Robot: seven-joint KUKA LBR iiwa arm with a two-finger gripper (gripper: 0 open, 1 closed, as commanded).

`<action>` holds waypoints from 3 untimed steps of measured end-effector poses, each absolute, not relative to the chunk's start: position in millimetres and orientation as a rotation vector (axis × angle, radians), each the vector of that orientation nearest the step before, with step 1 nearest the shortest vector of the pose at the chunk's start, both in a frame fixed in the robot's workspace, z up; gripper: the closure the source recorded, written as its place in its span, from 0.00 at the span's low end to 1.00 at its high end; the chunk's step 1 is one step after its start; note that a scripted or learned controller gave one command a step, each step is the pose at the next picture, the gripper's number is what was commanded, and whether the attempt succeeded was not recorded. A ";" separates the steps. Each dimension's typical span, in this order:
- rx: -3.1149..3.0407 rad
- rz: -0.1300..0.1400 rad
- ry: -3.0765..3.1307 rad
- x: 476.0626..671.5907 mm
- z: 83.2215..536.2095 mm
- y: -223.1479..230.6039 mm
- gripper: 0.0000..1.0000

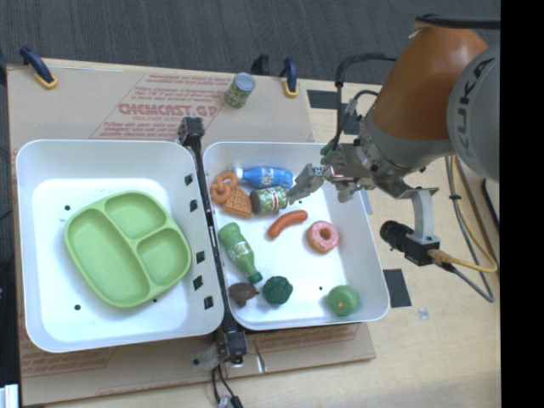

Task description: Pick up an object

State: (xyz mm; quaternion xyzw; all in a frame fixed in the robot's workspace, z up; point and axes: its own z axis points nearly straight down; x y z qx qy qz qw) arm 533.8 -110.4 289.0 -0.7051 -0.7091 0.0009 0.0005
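Looming largest, the grey arm [433, 92] with its orange band is being extended from the right over the right bin [361, 253]. Its gripper [308, 183] is being held narrowly parted, gripping nothing, just beside a small can [269, 200]. Toy foods are being held by this bin; a green tray [127, 246] is lying in the left bin [34, 168].

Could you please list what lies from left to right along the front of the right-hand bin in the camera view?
Small brown lump → dark green broccoli floret → round green apple-like fruit, all resting in the right white bin.
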 end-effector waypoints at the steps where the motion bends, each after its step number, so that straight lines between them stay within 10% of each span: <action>1: -2.214 0.003 -2.227 533.8 289.0 -110.4 0.00; 2: -2.213 0.005 -2.228 476.3 255.3 -133.6 0.00; 3: -2.213 0.001 -2.228 476.6 91.9 -206.5 0.00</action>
